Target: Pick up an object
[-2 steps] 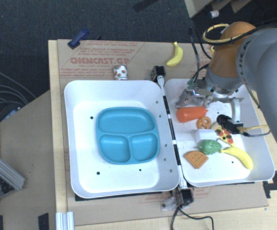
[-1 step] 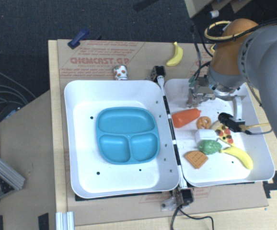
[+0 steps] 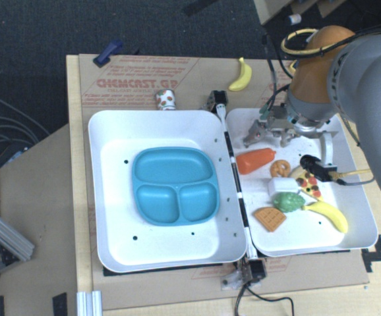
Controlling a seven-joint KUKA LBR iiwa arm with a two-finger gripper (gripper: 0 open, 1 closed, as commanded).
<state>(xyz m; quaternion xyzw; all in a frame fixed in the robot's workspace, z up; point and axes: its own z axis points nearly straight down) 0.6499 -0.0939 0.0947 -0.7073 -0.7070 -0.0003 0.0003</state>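
Tray (image 3: 175,184) in left bin (image 3: 105,196); carrot (image 3: 255,159) right.

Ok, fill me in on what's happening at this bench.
The arm reaches in over the right bin, its gripper low at the bin's far end, just above the orange carrot. Nothing is visibly gripped. The blue tray sits alone in the left bin.

In the right white bin (image 3: 358,237) lie the small toy foods: an orange carrot-like piece (image 3: 255,160) at the left wall, a brown pretzel (image 3: 280,168) just beside it. Nearer the bin's front — a green leafy lump (image 3: 288,201), a tan square cracker (image 3: 269,218) and a yellow banana (image 3: 329,216), all flat.
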